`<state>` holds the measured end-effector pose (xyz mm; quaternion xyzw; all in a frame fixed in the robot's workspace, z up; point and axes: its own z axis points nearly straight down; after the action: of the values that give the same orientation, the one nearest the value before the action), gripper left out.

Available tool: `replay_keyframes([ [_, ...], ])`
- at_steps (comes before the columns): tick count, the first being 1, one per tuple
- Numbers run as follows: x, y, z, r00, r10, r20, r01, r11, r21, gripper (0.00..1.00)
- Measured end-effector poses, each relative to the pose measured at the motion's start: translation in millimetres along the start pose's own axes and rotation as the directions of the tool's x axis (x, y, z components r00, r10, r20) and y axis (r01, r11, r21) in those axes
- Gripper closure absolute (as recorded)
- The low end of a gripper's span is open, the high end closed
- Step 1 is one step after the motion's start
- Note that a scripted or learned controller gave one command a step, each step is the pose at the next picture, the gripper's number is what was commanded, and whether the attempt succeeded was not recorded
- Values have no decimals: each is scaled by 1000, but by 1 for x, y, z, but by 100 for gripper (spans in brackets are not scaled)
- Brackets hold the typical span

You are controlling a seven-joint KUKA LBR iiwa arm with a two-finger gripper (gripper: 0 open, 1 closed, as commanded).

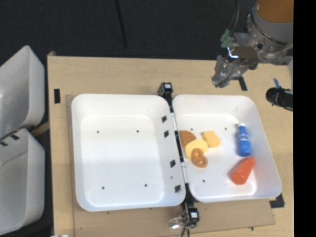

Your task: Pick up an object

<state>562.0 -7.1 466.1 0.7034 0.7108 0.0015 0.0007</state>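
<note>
Orange cone, blue bottle beside, claw above

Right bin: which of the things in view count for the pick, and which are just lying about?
For the pick: blue bottle, red-orange piece, yellow block, yellow round piece, pretzel, brown piece, gripper above the right bin.

Lying about: left bin, bench.

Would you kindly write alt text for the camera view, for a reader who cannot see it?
A grey robot gripper hangs above the bench beyond the right bin, which holds a blue bottle, an orange-red object and a cluster of yellow and brown pieces. The left bin sits beside it.
</note>
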Motion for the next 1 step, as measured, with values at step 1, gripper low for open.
replay_keyframes([
  [1,36,-75,47,1000,5,1,-5,1000,9,100],
])
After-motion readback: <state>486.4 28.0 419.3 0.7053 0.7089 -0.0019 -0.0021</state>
